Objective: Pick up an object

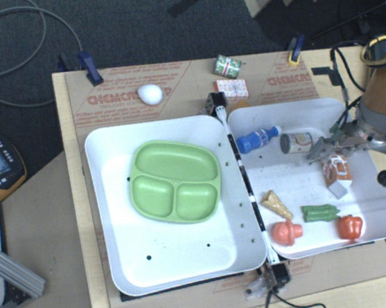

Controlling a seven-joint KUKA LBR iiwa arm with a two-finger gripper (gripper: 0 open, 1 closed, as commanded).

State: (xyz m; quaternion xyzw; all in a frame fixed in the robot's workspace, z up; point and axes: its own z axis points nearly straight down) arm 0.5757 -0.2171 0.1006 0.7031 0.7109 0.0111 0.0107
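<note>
My gripper (330, 147) hangs over the right bin (372, 194), near its right side, with the arm reaching in from the right. Directly below it lies a small red and white carton (337, 172), close to or touching the gripper. A grey can (296, 141) lies just to the gripper's left, and a blue bottle (255, 139) lies further left. Toward the front of the bin are a yellow wedge (277, 205), a red round toy (285, 232), a green pepper (320, 212) and a red pepper (351, 227).
The left bin (121, 249) holds a green divided plate (175, 181). Behind the bins, on the cardboard, sit a white egg (149, 94), a green can (227, 65) and a small packet (232, 88). Blue clamps (89, 67) grip the far edge.
</note>
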